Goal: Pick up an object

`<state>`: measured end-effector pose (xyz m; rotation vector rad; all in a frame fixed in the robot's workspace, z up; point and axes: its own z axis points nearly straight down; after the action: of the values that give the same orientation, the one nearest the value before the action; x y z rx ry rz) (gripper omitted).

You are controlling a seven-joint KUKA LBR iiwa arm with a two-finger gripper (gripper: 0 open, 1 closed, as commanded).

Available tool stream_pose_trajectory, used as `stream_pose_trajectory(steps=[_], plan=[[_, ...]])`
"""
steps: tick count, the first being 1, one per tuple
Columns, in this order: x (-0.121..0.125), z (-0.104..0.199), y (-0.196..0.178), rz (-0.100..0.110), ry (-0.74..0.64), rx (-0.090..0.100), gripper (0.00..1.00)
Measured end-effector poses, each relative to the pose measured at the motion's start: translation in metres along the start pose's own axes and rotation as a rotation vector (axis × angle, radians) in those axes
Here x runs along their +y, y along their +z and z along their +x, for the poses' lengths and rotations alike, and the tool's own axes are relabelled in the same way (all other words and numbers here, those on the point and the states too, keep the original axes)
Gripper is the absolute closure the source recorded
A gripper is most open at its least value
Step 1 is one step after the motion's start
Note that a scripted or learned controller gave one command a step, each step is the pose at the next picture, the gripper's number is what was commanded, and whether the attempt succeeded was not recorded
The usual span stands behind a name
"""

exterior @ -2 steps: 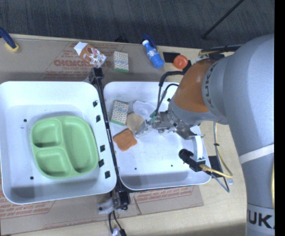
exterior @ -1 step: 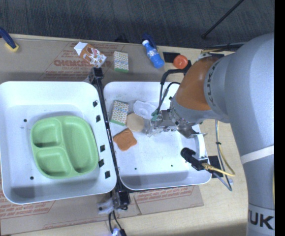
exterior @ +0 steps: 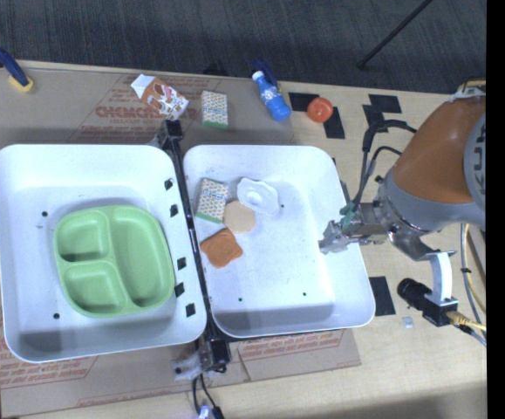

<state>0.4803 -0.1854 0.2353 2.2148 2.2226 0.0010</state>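
- Camera view: two shallow white bins sit side by side on the surface [exterior: 409, 356]; the left bin [exterior: 25, 173] carries a green divided tray [exterior: 112, 258], and the right bin [exterior: 309, 173] carries the loose objects.
- The objects cluster in the right bin's upper-left part, close to the divider between the bins: a patterned green-and-white square packet [exterior: 212, 199], a white crumpled piece [exterior: 259, 194], a pale tan round piece [exterior: 241, 218] and an orange-brown sponge-like block [exterior: 221, 248]. The tan piece touches the packet and the white piece; the orange-brown block lies just below it.
- The arm [exterior: 440, 168] enters from the right, and its claw [exterior: 330, 238] sits at the right bin's right wall, about level with the orange-brown block.
- The claw is well apart from the whole cluster, with bare bin floor between them; nothing shows between its tips. Whether they are spread or pressed together cannot be told.
- Beyond the bins, on the cardboard, lie a snack wrapper [exterior: 158, 97], a small patterned box [exterior: 214, 109], a blue bottle [exterior: 272, 96] and an orange ball [exterior: 320, 109].
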Motion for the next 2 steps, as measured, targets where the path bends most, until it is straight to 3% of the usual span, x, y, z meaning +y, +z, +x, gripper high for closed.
stream_pose_trajectory(steps=[1,2], plan=[[-0.004,-0.026,0.02,0.007,-0.002,0.003,1.0],[0.057,-0.025,0.015,0.004,-0.002,0.003,1.0]])
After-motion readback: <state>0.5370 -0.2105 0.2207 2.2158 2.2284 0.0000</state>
